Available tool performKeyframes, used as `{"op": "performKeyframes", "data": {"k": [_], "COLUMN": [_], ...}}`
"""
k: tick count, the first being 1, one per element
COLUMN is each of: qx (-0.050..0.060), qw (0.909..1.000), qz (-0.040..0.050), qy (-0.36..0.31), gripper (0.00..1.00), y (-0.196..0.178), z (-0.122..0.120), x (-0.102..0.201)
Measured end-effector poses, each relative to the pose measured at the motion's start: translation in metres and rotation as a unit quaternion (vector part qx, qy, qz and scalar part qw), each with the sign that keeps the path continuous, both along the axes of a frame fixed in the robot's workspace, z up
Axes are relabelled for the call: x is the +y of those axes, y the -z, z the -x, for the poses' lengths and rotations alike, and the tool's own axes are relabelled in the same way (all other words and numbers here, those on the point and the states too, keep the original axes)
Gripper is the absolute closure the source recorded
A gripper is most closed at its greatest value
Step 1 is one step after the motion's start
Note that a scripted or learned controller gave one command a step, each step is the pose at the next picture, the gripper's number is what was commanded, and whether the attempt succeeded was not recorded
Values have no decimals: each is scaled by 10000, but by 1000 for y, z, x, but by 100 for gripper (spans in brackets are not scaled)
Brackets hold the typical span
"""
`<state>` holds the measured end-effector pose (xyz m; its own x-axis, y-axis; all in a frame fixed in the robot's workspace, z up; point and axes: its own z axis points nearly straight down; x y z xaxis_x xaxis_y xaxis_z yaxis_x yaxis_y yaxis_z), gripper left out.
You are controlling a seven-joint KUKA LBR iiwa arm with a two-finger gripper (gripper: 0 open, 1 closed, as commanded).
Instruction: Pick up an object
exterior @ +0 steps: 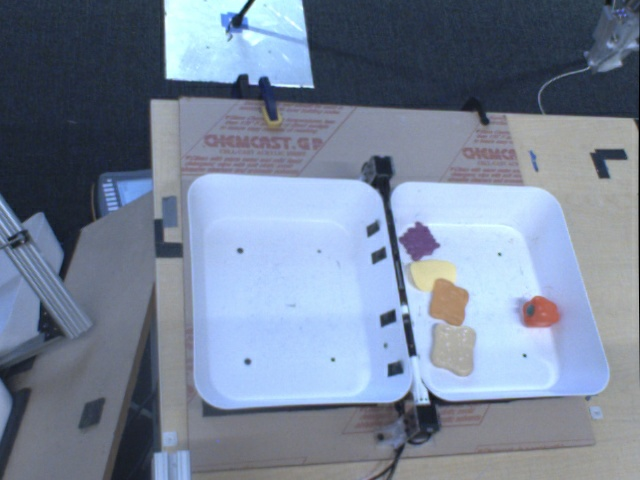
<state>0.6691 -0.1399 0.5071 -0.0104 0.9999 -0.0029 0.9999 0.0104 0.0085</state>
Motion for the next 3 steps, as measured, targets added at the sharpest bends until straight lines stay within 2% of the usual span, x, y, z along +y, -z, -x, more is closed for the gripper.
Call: {"op": "performKeyframes", "data": {"k": [1,2,3], "qx": [8,34,40], "qw": [10000,10000,10000], "qz": [-28,-27,-27], "qy": [-17,-9,-10], "gripper": [100,100,100], "y": [-31,-28,-28], "z": [56,100,151], "x": [98,184,250]}}
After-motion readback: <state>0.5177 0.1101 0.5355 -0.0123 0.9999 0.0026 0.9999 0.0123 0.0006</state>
